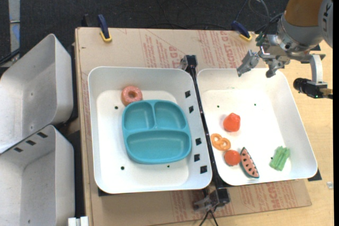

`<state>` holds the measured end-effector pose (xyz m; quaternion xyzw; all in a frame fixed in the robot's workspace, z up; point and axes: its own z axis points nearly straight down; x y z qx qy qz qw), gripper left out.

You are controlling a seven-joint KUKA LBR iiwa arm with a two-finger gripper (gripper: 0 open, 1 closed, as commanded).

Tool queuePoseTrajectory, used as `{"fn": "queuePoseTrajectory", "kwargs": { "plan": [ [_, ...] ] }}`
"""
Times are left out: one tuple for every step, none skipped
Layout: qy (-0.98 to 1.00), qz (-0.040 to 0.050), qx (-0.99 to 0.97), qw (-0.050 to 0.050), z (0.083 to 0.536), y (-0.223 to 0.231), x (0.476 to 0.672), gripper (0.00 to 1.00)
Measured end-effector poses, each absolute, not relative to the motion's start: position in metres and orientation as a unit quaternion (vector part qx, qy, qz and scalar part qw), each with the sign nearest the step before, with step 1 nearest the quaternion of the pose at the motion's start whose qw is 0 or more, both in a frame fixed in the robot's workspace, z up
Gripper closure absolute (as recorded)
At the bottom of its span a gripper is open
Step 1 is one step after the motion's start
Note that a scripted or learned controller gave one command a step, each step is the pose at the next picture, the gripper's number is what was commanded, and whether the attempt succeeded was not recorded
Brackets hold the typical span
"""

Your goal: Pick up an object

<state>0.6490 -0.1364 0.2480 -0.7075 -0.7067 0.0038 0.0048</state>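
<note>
You would have seen the gripper (260,66) hanging above the far edge of the right bin (302,129), its two fingers spread wide apart with nothing between them, tips angled down toward the bin floor. The candidates for picking all lay in the near half of that bin, well apart from the gripper. A red-orange tomato-like piece (231,122) sat about mid-bin; it was roundish, so you could read no clear long axis from it. Just nearer and to the left lay an orange pretzel-shaped piece (220,141), stretched left to right, and close beside it a smaller red round piece (231,157). The watermelon slice (248,162) touched or nearly touched that red piece, and its long axis ran from far-left to near-right, with the green rind on the right side. A green leafy piece (279,158) lay toward the near right corner, its long axis tilted from near-left to far-right. In the left bin (100,114) you had a blue divided plate (157,131), longer left to right, with a pink doughnut (131,95) just beyond its far left corner.
</note>
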Motion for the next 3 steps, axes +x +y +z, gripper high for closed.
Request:
{"fn": "queuePoseTrajectory", "kwargs": {
  "plan": [
    [-0.707, 0.0, -0.707, 0.0, 0.256, -0.136, 0.651, 0.0],
    [-0.707, 0.0014, -0.707, 0.001, 0.192, -0.138, 0.651, 0.0],
    [-0.707, 0.0009, -0.708, 0.001, 0.146, -0.144, 0.655, 0.0]
  ]
}}
